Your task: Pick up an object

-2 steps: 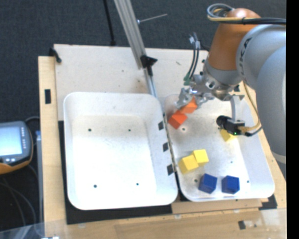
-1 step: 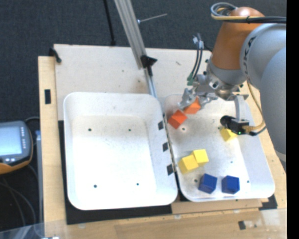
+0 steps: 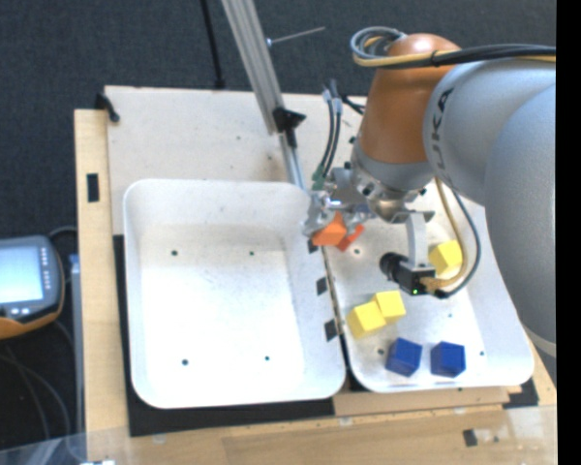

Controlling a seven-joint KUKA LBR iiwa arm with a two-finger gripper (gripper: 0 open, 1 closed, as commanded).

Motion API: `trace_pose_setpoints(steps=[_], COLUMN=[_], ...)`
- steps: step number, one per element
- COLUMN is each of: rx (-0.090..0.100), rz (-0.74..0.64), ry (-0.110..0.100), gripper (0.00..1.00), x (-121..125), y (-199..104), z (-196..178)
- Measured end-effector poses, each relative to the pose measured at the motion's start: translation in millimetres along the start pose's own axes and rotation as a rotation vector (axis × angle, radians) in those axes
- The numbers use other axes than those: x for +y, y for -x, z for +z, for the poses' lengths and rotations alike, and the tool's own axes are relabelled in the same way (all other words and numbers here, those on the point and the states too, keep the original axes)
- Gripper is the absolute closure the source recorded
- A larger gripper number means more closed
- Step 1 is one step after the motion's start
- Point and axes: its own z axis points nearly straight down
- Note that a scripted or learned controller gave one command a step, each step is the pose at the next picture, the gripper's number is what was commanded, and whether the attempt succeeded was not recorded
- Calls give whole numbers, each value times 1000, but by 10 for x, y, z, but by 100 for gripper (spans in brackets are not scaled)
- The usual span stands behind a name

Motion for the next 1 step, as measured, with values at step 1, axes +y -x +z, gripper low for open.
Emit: trace_pose_setpoints(steps=[1], rx=[0], rz=[-1], ry=[-3], gripper=[100], x=[-214], y=[-799], z=[183])
